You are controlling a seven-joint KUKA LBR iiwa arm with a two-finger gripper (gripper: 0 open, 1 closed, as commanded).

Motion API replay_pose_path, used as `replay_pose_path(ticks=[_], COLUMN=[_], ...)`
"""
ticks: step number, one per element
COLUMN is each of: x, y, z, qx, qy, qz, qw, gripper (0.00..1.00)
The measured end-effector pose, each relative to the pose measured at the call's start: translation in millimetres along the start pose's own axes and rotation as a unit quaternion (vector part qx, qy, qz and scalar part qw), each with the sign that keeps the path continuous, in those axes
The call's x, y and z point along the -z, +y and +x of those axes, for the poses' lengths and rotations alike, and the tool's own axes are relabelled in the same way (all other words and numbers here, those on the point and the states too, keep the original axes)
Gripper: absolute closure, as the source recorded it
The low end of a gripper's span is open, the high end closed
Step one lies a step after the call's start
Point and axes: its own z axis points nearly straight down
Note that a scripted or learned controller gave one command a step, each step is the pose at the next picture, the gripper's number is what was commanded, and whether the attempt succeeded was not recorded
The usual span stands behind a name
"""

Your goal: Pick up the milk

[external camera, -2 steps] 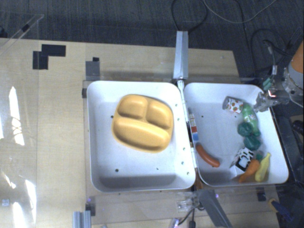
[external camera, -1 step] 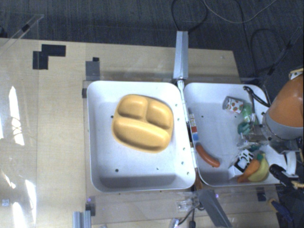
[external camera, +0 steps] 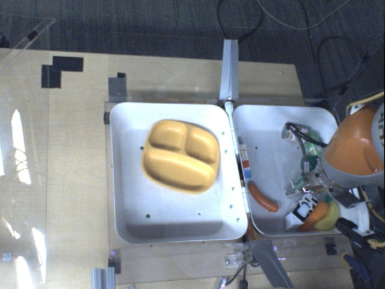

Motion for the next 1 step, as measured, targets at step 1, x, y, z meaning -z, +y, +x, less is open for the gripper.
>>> replay_pose_path(ticks=[1], x=[-3.8], y=[113.6], z=[-22.2], qx=[-0.001], qy=[0.003], qz=[0.002], qw=[1.0], gripper=[0.0])
